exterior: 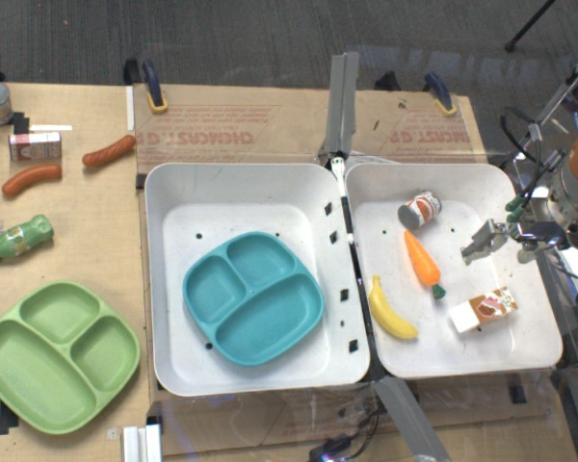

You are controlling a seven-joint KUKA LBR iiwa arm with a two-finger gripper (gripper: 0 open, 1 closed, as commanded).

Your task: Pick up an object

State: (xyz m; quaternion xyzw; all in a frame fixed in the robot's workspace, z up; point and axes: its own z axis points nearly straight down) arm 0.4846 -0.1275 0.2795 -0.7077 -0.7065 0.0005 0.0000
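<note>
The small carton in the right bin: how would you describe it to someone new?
Look at the right bin. Near its front right corner lies a small carton, white and brown. Unlike the banana and carrot beside it, it is box-shaped.

End effector [493, 239] hangs at the right, fingers spread, gripping nothing

Glossy plastic teal tray [254, 299] — matt wooden bench [67, 248].
</note>
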